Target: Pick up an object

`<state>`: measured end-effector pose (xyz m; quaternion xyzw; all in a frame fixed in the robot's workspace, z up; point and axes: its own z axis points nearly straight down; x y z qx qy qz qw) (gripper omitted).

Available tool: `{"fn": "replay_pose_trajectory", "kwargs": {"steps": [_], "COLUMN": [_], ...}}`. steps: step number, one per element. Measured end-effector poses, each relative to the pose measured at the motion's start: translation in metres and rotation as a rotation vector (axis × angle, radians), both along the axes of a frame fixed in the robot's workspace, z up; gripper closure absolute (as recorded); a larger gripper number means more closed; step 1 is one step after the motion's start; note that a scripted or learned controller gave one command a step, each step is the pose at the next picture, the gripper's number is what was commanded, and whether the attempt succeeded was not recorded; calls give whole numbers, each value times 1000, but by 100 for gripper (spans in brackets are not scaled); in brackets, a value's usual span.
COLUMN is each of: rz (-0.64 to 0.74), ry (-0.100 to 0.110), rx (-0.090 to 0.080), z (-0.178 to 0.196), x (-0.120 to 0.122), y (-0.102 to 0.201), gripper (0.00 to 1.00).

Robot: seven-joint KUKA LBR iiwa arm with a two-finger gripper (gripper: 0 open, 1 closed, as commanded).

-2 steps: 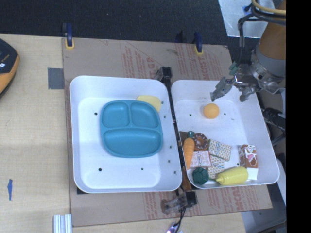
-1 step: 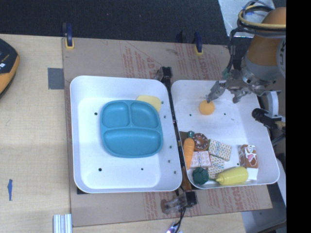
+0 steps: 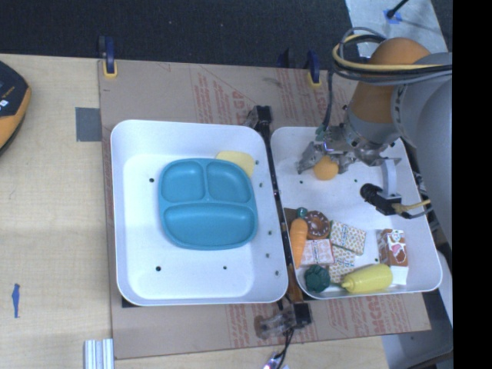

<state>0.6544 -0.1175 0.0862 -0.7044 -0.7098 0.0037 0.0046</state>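
The end effector [image 3: 329, 158] hung over the far end of the right bin [image 3: 432, 277], fingers spread either side of a small orange ball [image 3: 326, 169]; whether they pinched it I could not tell. Nearer in that bin lay a carrot [image 3: 298, 241], a yellow piece [image 3: 367, 279] and cards too small to read. The arm's bulk hid the bin's far right corner.

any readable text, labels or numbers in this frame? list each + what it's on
None can be read.
Red print on the brown cardboard sheet under the bins: repeated marks, too blurred to read.
Printed small packet in the right bin: red and white pattern, too small to read.
Patterned cards in the right bin: no legible words.
Orange and black device at the left edge: marking too blurred to read.
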Motion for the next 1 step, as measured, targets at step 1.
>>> {"fn": "replay_pose_trajectory", "kwargs": {"steps": [1], "rz": [0], "ry": [-7], "rx": [-3], "z": [17], "x": [2], "y": [-3], "gripper": [100]}}
